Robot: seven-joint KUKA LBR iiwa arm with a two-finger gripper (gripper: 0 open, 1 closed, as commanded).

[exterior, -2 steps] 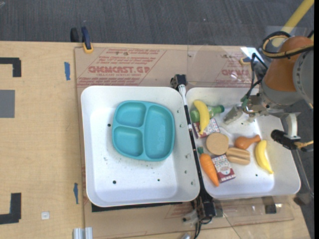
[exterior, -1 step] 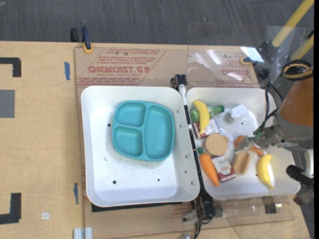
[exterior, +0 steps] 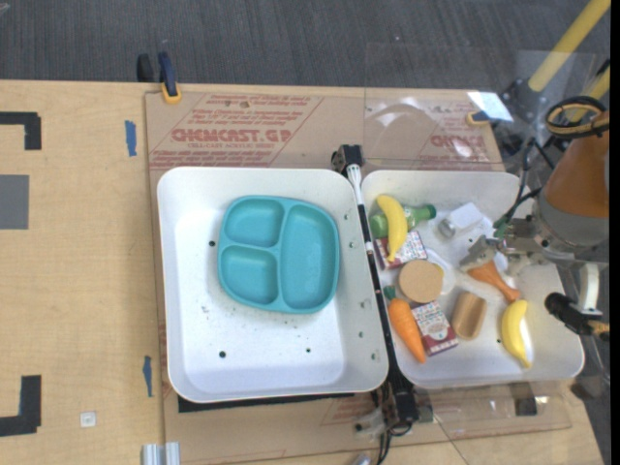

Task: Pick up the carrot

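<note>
**Q:** What lies nearest the camera?

**A:** In the right-hand white bin (exterior: 572, 361), the carrot (exterior: 407, 328) lies near the front. It is just beside the bin's left wall and touches a small red packet (exterior: 439, 325). It is orange and tapered, with its blunt end pointing away from the camera and its tip towards it. A yellow banana (exterior: 515, 332) lies at the bin's other side.

**Q:** And further back?

**A:** The tool (exterior: 481, 253) hangs over the middle of the same bin, well apart from the carrot. A smaller orange piece (exterior: 492, 279) lies just below it. I cannot tell whether the tool is released or clenched, and I see nothing held in it.

**Q:** So which step is this?

**A:** It looks like the approach, with the pick not yet made. The next move would have to carry the tool towards the bin's left wall and lower it across the carrot's thicker part. The wall and the packet leave little room there.

**Q:** Anything beyond?

**A:** A second banana (exterior: 390, 219) lies at the back. The left bin (exterior: 184, 260) holds a teal divided plate (exterior: 279, 255).
</note>
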